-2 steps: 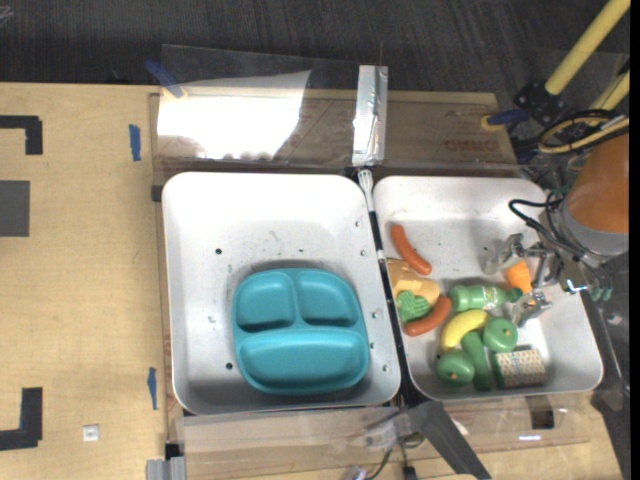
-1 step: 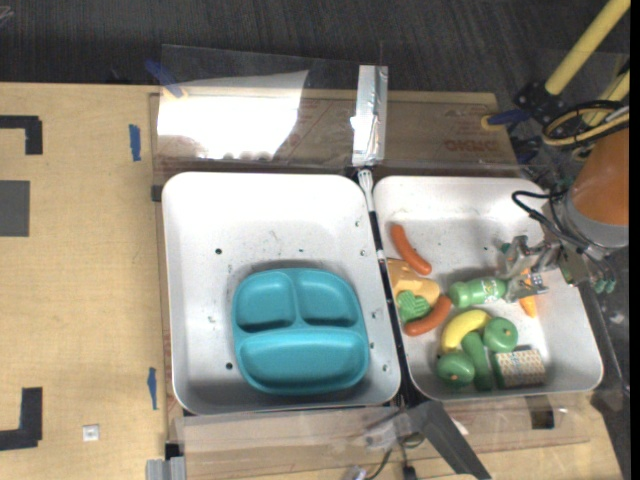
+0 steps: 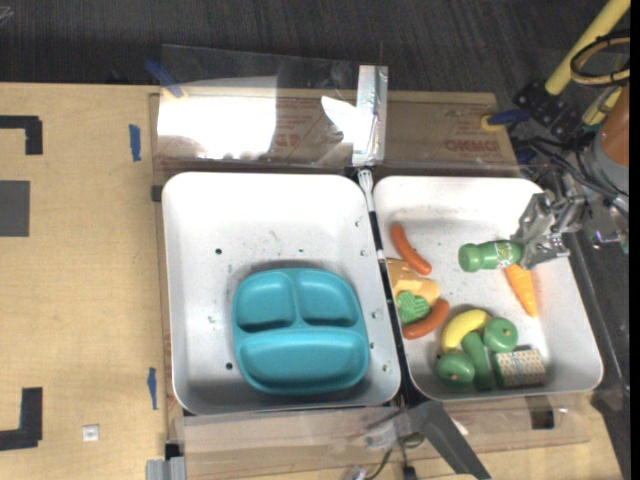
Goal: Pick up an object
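My gripper (image 3: 527, 240) reaches in over the right side of the right bin (image 3: 585, 343). It is shut on the narrow end of a green toy bottle (image 3: 483, 256), which sticks out sideways to the left. An orange carrot (image 3: 522, 288) lies just below the gripper. Lower in the bin are a yellow banana (image 3: 462, 326), green peppers (image 3: 478, 353) and a small grey block (image 3: 521, 366). Along the bin's left side lie a red sausage (image 3: 410, 249), a sandwich-like toy with a green piece (image 3: 413, 296) and another red sausage (image 3: 428, 319).
The left bin (image 3: 200, 218) holds a teal divided tray (image 3: 298, 329) in its lower half. A clear plastic sheet (image 3: 270, 118) stands behind the bins. Cables and a yellow hose (image 3: 590, 43) hang at the upper right beside the arm.
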